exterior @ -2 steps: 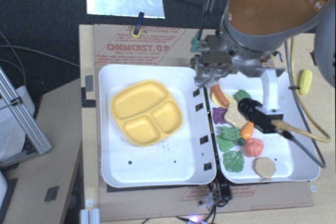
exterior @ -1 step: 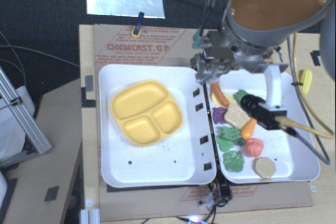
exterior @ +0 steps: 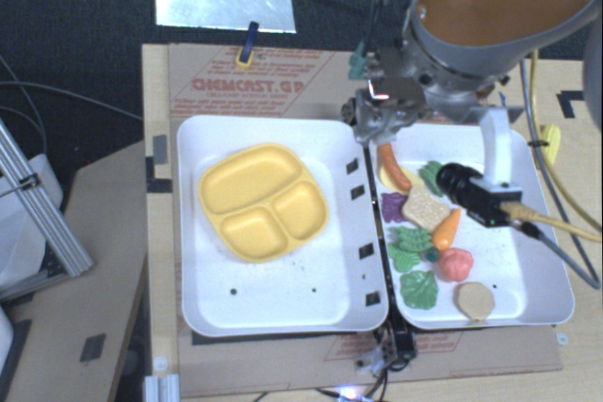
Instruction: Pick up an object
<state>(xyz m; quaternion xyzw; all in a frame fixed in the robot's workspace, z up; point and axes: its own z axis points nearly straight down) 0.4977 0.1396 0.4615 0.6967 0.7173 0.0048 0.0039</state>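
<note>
Over the divide between the two bins, at the far edge: gripper (exterior: 380, 129), hung from the grey arm (exterior: 490, 5) with its orange band. Fingers lost in dark clutter — cannot tell whether spread or closed; nothing seen between them.

Left bin (exterior: 203, 301): yellow three-compartment plate (exterior: 262, 201), lying flat, near the middle.

Right bin (exterior: 551, 297): toy food, clustered along the near-left side. Hot dog (exterior: 394, 167) just below the gripper, close but apparently apart. Purple grapes (exterior: 393, 206) beside a cracker (exterior: 426, 210). Orange carrot (exterior: 447, 228) tilted, touching the cracker's corner. Green leafy pieces (exterior: 409, 249) below; another green leaf (exterior: 419, 289) nearer the front. Reddish tomato-like piece (exterior: 454, 264) and a tan cookie (exterior: 475, 300) toward the front. Black cylindrical fitting (exterior: 476, 191) on a white bracket (exterior: 497, 146), overhanging the food.
</note>
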